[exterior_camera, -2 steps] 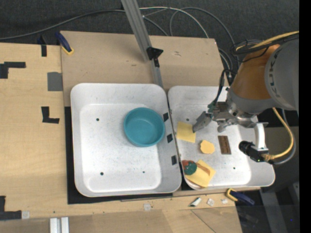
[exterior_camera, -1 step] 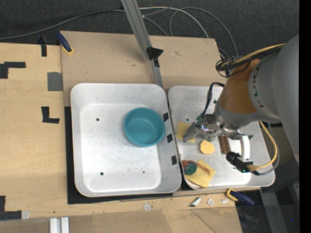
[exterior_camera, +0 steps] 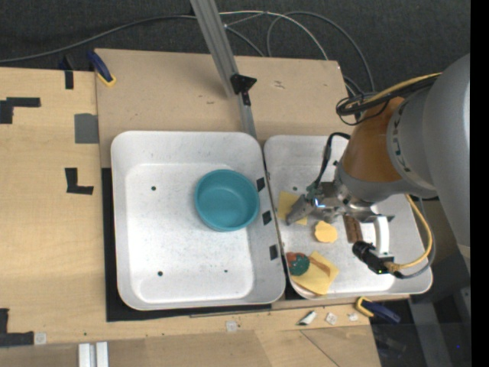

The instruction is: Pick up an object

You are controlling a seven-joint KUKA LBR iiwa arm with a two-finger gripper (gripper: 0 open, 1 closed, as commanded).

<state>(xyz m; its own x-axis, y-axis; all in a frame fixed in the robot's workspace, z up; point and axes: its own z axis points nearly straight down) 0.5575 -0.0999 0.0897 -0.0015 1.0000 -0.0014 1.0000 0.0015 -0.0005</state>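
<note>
Yellow wedge looks light, probably stiff; pinch its flat sides. Whether gripper is spread, I cannot tell.

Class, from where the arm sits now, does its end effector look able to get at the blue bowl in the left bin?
Probably yes. The blue bowl sits alone with nothing over it; the end effector hangs over the right bin, so it must cross the low walls between them.

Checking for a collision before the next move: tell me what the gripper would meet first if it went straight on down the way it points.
Most likely the pale yellow piece in the right bin, or the bin floor beside it. The gripper hangs right by that piece; depth is unclear from this slanted view. The orange-yellow round piece lies slightly off that line.
</note>
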